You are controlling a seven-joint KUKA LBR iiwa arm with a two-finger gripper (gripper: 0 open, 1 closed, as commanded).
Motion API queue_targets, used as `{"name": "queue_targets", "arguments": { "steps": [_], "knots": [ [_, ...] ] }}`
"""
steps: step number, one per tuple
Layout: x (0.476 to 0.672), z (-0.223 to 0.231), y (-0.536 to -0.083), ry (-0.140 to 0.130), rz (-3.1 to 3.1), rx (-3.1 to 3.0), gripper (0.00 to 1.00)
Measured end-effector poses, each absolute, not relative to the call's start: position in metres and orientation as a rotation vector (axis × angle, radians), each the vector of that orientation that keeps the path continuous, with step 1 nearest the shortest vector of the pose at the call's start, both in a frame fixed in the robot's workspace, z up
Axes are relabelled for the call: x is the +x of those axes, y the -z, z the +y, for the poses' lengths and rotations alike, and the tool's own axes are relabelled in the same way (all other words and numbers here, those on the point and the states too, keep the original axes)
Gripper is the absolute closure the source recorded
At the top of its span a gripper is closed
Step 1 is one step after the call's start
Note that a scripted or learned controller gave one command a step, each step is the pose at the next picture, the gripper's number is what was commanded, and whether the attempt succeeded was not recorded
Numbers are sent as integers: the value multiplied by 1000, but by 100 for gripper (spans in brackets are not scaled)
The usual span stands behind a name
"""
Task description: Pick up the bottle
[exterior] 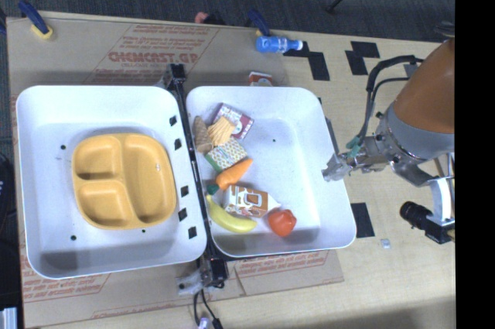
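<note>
Two bins: the left bin (31, 165) is filled with a yellow tray (124, 179), the right bin (309, 188) with toy food.
Bottle (277, 45): laid flat on the bench, at twelve o'clock from the right bin.
Handling: judged light, rigid, slippery; best gripped across the body.
Gripper (334, 169): at the right bin's three o'clock rim; finger spread cannot be told.
Unclear: bottle cap end blurred.

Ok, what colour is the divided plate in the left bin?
Yellow-orange, plain; the divided plate shows best in the camera view.
</note>
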State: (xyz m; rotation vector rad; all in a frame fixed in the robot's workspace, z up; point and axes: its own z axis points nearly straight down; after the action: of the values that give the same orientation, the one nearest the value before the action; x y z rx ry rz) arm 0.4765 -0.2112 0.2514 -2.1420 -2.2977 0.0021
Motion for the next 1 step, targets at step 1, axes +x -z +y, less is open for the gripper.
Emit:
{"name": "queue_targets", "arguments": {
  "steps": [1],
  "knots": [
    [476, -172, -252, -2, -2349, -2080, 100]
  ]
}}
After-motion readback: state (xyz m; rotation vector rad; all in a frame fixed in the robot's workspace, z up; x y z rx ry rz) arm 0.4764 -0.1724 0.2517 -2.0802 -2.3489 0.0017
